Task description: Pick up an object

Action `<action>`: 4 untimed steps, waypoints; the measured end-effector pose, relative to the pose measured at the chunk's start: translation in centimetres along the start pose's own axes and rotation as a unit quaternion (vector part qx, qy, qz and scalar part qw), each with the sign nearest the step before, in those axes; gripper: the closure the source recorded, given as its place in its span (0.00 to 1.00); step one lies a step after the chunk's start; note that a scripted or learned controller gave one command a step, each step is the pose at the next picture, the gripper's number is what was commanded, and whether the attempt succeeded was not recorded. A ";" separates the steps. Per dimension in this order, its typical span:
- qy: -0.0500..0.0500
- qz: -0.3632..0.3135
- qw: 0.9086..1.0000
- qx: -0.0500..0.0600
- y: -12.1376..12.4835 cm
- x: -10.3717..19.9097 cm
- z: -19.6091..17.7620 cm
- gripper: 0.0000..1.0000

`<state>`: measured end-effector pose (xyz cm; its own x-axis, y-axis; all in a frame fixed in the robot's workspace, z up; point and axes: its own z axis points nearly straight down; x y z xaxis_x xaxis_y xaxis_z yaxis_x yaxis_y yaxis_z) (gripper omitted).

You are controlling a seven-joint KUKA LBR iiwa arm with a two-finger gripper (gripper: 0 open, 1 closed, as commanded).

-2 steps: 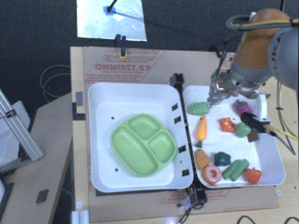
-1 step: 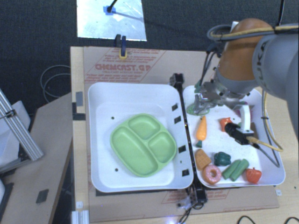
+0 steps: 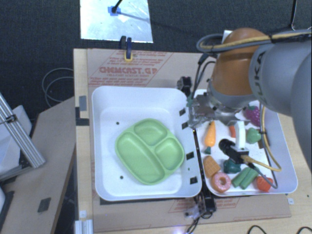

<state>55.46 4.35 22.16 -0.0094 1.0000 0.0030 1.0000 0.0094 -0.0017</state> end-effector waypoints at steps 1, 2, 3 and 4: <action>0.000 0.000 1.000 0.000 -3.7 3.7 -1.2 1.00; -0.001 0.004 1.000 0.000 -3.2 2.3 -0.6 1.00; -0.001 0.003 1.000 0.000 -3.0 2.9 0.1 1.00; -0.001 0.004 1.000 0.000 -4.2 3.1 0.7 1.00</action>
<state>51.19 7.37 21.43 -0.0006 1.0000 0.0002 1.0000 0.0006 -0.0019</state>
